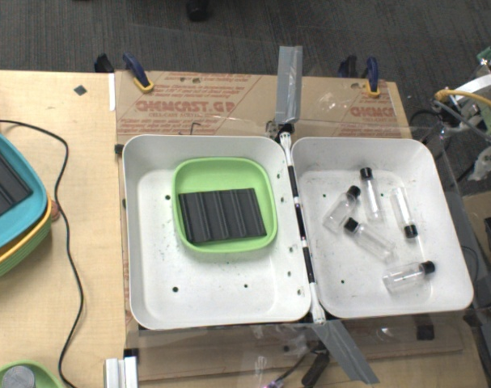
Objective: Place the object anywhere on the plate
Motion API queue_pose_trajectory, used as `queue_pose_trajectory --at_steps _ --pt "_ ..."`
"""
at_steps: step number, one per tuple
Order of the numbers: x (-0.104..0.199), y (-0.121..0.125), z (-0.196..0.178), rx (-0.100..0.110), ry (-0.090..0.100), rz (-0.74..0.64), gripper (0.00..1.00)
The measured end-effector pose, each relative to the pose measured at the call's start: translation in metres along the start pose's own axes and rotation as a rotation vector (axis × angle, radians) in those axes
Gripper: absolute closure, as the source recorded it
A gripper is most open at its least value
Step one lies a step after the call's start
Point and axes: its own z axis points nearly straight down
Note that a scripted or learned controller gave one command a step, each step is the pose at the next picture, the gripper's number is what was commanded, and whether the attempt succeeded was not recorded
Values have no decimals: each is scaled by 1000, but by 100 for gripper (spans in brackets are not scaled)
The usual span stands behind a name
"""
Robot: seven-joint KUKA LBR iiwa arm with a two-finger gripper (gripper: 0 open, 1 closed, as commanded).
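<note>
Vials (373, 221), five small clear tubes with black caps, lay scattered in the right bin (443, 293) as we looked down on the bench. Nearest us, one vial (408, 275) rested on its side close to the bin's front right corner, well apart from the walls. Behind it three lay crowded together, two of them touching or nearly so, and a fifth (404, 212) lay alone toward the right wall. We judged them light, stiff, smooth and likely to roll or slip; if glass, breakable. We reckoned the surest hold was across the middle of the body, jaws square to its length, and the lone front vial looked the easiest pick.

Across the divider, in the left bin (148, 289), sat the green plate (184, 180), bearing a dark ribbed insert (224, 215) that covered most of its floor. Nothing stood between the vials and the plate but the raised rims where the bins meet.

Farther back, brown cardboard (196, 103) was held down by blue clamps (137, 71). At the far left, stacked trays (19, 208) and a black cable (67, 241) lay clear of the work. We could not tell the gripper's state.
</note>
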Motion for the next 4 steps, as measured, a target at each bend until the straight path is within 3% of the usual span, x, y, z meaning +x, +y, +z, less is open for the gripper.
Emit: queue_pose_trajectory --at_steps 1,2,4 --pt "-10 -1 -13 0 2 7 0" --pt "27 6 -77 -1 2 0 0" --pt "19 4 -10 0 2 7 0"
